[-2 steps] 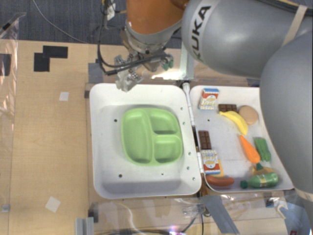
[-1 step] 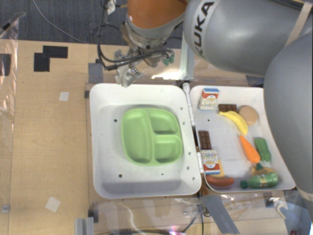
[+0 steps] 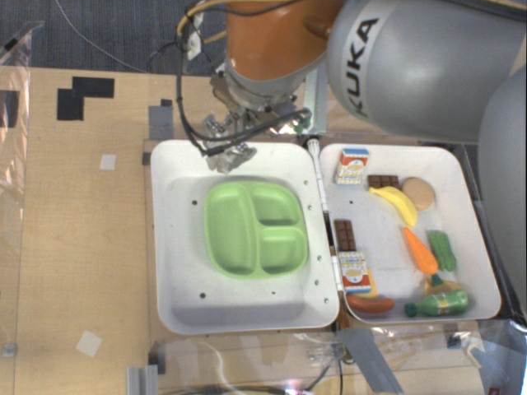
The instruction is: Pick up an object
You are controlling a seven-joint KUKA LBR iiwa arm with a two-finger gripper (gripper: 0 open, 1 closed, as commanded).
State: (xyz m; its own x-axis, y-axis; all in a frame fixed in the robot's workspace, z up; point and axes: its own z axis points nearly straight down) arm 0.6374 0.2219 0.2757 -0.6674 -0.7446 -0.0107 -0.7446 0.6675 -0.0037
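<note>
Lying in the left shallow white bin is a green three-compartment plastic plate. The right white bin holds a yellow banana, orange carrot, green bottle, red sausage, chocolate bars and small cartons. Over the left bin's far edge hangs the pincer; its state cannot be told.

the arm is smooth grey with rounded housings, "kuka" printed in black capitals on 1 side. a glossy orange band sits above the wrist. black and yellow cables loop past a bare-metal hand.
</note>
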